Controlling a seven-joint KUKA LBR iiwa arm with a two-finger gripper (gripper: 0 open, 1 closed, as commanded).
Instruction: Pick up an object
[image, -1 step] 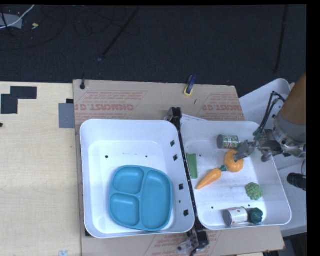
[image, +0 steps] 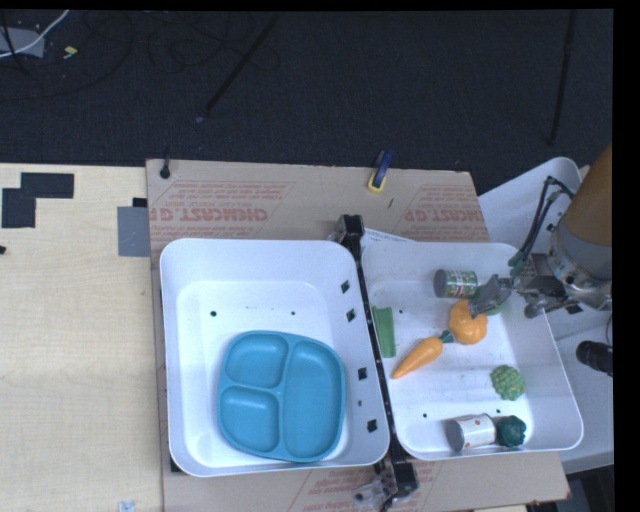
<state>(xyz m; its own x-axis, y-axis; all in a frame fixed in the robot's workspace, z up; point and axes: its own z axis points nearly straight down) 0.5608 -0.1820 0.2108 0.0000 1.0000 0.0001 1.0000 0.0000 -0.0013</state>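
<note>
A blue plastic divided tray (image: 281, 394) lies in the left white bin (image: 190, 270). In the right white bin (image: 545, 400), an orange toy carrot (image: 419, 355) lies mid-floor, a green toy broccoli (image: 507, 381) by the right wall, and a small tin can (image: 458, 284) toward the far edge.

A sky-blue tray (image: 282, 395) lies in the white left bin (image: 185, 300). By the grey pincer (image: 492, 293): an orange fruit (image: 467, 326), an orange carrot (image: 418, 356), a green-labelled can (image: 457, 284). Farther off: green broccoli (image: 507, 381), a green strip (image: 384, 332).

Round orange fruit (image: 467, 327), right bin (image: 545, 420), beside carrot (image: 417, 357), under hand (image: 489, 296)
</note>
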